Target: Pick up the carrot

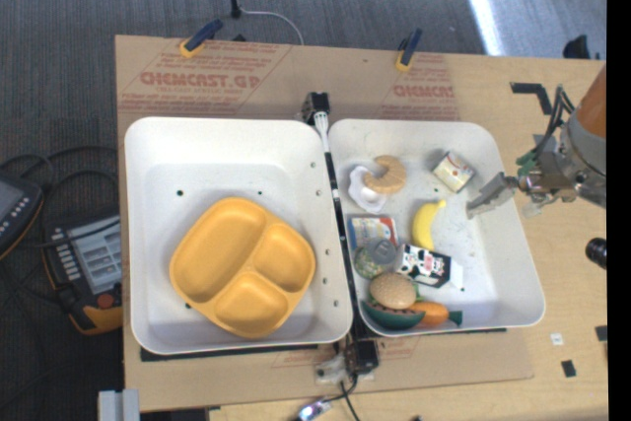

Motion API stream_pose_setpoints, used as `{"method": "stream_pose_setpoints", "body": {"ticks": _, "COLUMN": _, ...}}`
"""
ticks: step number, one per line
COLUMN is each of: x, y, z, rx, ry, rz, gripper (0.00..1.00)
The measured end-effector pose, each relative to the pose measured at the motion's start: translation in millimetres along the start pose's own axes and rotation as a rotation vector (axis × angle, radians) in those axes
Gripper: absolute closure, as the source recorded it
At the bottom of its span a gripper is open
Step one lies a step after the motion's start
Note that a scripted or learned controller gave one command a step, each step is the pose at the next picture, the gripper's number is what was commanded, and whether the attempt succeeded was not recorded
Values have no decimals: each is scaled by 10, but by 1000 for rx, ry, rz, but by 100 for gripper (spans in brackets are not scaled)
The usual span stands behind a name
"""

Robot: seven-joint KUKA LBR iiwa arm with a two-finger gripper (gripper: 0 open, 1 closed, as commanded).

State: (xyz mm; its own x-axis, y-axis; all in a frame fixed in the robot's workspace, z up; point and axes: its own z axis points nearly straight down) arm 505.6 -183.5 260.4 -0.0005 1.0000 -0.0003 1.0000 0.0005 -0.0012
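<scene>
The carrot, orange with a green stub at its right end, lies flat against the front wall of the right bin. It touches a dark green bowl that has a burger bun on it. My gripper hangs over the right side of the right bin, well behind and to the right of the carrot. It is at about the height of a yellow banana. Nothing is seen held in it.
The right bin also holds a bagel, a white cup, a small carton, a blue packet, a can and a cow-patterned box. A yellow divided plate lies in the left bin.
</scene>
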Motion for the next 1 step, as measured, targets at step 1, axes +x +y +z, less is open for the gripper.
{"method": "stream_pose_setpoints", "body": {"ticks": 1, "x": 504, "y": -131, "z": 1486, "rx": -21, "ry": -3, "rz": -110, "gripper": 0}}
